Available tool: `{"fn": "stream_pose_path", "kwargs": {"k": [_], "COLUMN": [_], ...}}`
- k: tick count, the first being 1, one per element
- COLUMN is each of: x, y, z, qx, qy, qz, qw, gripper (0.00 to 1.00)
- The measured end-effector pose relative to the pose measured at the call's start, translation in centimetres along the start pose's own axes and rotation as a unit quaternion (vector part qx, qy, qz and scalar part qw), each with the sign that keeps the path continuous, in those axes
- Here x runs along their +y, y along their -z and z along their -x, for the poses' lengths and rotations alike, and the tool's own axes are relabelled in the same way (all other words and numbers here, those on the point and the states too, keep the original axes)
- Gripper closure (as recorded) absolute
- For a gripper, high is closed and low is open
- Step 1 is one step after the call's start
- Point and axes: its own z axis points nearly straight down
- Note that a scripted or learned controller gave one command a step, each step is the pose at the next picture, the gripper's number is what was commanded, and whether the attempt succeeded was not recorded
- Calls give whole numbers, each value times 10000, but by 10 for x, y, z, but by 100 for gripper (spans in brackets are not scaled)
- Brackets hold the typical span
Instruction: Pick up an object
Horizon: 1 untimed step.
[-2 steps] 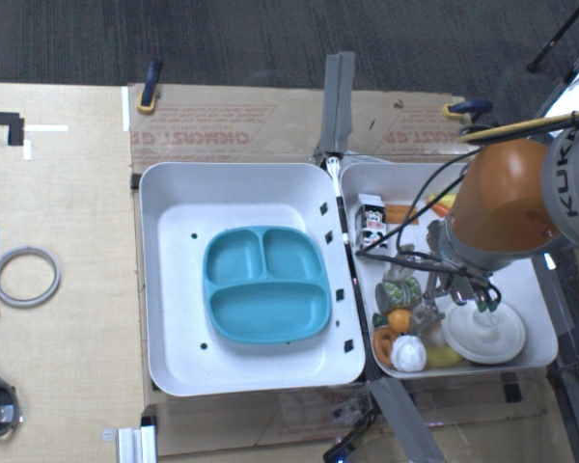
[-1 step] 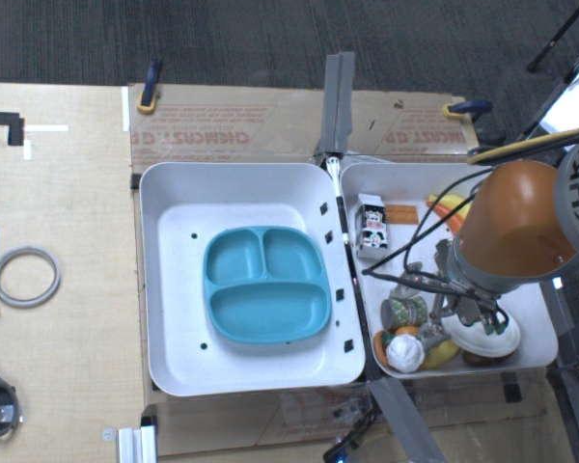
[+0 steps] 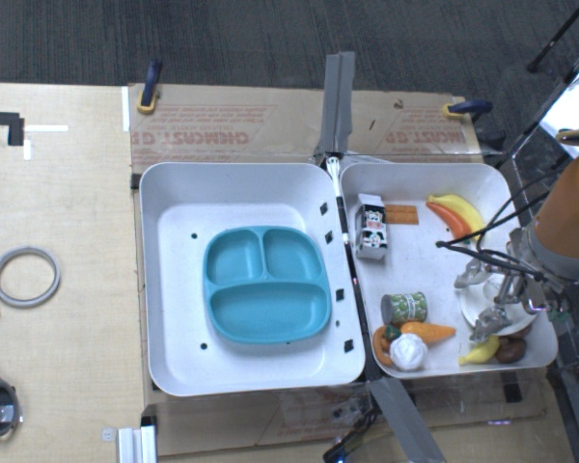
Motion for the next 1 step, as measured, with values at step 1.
{"fn": "stream_pose_path", "kwargs": {"k": [1], "x": [59], "y": [-1], "z": [76], "qx": [3], "qy": [-1314], "qz": [-1], "qw": [9913], "gripper": [0]}}
